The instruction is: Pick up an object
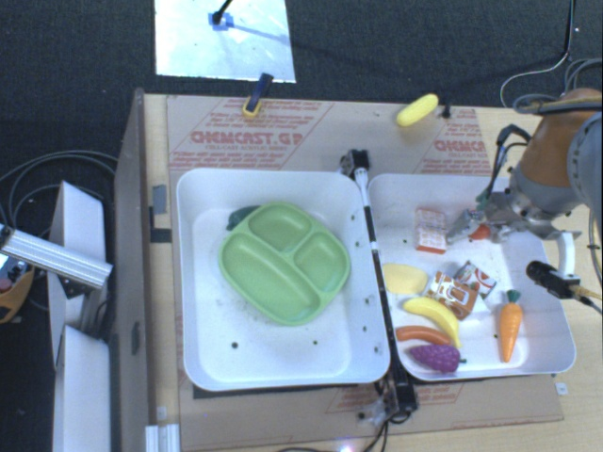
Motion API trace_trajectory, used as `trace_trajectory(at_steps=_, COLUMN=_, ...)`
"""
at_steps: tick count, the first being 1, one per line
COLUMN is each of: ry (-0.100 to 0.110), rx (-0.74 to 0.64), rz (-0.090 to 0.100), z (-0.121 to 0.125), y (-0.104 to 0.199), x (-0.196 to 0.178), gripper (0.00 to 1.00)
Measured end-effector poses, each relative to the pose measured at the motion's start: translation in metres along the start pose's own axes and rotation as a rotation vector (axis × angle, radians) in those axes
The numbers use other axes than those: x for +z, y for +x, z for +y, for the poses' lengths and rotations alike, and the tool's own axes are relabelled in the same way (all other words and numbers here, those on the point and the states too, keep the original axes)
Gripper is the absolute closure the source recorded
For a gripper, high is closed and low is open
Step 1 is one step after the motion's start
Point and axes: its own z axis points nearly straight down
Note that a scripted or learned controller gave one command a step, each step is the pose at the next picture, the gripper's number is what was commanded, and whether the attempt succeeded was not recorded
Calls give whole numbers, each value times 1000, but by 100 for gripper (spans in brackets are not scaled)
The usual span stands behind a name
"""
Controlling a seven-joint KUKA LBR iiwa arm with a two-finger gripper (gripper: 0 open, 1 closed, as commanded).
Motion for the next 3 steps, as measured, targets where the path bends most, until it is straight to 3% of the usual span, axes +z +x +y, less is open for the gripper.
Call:
trace_trajectory(at_steps=1, ry=-8, rx=-2, rz=-2, z=23, y=0, x=-7, gripper=0)
trace_trajectory(at_steps=2, ry=-10, rx=-3, rz=-3, z=23, y=-1, x=-18, gripper=100)
trace_trajectory(at_steps=3, ry=-7, rx=-6, rz=1, z=16, y=66, x=-63, gripper=100)
